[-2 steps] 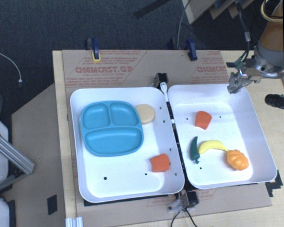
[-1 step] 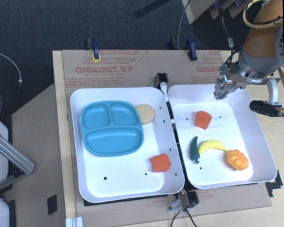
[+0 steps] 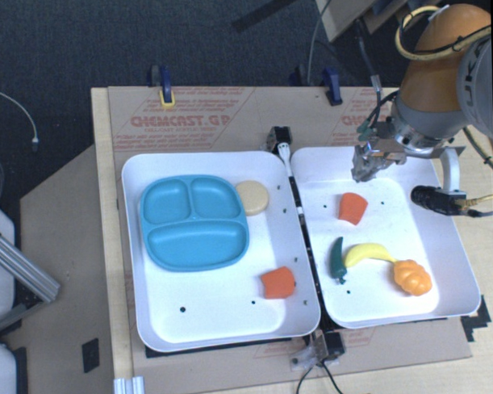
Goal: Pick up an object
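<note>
My gripper (image 3: 365,173) hangs over the back of the right bin (image 3: 449,225), fingers pointing down, with nothing seen between them. Just in front of it and slightly left lies a red-orange block (image 3: 353,208). Nearer the front of the same bin are a yellow banana (image 3: 368,253), a dark green piece (image 3: 337,260) beside it, and an orange lumpy toy (image 3: 413,277). The left bin (image 3: 154,316) holds a blue divided plate (image 3: 195,221), a cream round disc (image 3: 252,197) and an orange block (image 3: 278,283).
The two bins meet at a central ridge (image 3: 300,222) with a black clip at its far end (image 3: 279,138). Both sit on a cardboard sheet (image 3: 227,108) held by blue clamps (image 3: 166,78). The arm's orange band (image 3: 443,48) rises at the upper right.
</note>
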You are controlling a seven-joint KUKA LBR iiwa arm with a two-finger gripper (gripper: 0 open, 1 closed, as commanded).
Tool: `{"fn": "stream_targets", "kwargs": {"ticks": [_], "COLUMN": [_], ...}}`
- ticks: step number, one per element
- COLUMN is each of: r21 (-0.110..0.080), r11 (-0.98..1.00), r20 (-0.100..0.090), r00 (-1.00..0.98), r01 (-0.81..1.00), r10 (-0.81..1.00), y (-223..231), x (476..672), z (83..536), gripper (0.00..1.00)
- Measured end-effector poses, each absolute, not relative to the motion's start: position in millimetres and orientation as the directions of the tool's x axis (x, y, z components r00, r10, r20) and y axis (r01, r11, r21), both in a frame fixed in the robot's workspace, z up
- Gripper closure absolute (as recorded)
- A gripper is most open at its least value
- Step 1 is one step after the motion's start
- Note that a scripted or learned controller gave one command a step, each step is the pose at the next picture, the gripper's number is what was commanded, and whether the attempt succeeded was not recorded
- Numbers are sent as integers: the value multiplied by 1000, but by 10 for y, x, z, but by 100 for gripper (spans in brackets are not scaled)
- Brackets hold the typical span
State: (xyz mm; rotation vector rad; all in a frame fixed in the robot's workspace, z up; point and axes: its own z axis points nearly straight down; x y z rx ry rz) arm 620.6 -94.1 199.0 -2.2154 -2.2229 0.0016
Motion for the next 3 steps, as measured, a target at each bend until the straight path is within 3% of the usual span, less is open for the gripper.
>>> {"fn": "stream_targets", "kwargs": {"ticks": [1,3], "r21": [-3,1], "r11": [4,6], "r20": [1,2], "r00": [-4,-6], "r01": [1000,1000], "r10": [1000,1000], "y": [-435,579], "x": [6074,5820], "z": [1939,2258], "gripper": [100,100]}}
